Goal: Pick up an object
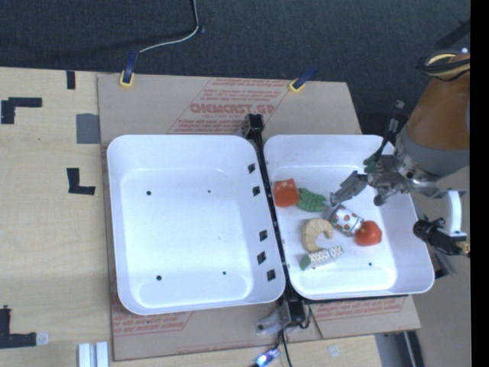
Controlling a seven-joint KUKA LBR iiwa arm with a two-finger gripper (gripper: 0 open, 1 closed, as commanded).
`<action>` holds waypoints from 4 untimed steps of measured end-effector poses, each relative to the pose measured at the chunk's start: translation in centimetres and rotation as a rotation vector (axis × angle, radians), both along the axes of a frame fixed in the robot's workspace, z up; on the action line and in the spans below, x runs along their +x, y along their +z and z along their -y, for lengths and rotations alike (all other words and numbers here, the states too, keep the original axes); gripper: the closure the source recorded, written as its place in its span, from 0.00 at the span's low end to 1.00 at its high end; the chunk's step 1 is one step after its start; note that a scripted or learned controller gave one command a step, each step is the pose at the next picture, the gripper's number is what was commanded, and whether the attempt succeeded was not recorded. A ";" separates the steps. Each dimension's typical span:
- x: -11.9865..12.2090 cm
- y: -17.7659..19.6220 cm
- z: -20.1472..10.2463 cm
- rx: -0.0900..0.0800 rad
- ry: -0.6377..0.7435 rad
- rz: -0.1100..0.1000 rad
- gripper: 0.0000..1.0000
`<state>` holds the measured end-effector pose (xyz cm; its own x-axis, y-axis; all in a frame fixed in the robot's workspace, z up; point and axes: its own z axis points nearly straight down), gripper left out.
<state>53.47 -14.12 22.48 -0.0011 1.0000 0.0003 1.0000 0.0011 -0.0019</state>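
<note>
Fingers (362,189) spread wide apart over the right bin (306,150), one dark prong slanting down-left toward the clutter, the other off to the right, and nothing caught between them. The left prong's tip comes down just beside a small round white piece with red spots (348,221), though I can't tell if it touches. That piece sits against a red tomato-like lump (369,234). Close by lies a tan croissant shape (315,234), curved, its long axis running roughly up and down the bin. Below it is a short speckled stick with a green end (321,258), lying slantwise, green end to the lower left. A red-orange block (286,193) and a green leaf shape (311,200) rest nearer the divider. The left bin (183,220) stands alongside, both on brown cardboard (221,105) over the pale wooden bench (46,205).
</note>
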 end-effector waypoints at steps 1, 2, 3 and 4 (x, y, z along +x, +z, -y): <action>0.0 1.0 0.0 0.000 0.001 -0.001 1.00; -0.3 13.0 -6.2 0.000 0.008 0.014 1.00; -2.7 18.1 -15.6 0.003 0.012 0.007 1.00; 2.1 30.3 -17.1 0.000 0.003 0.017 1.00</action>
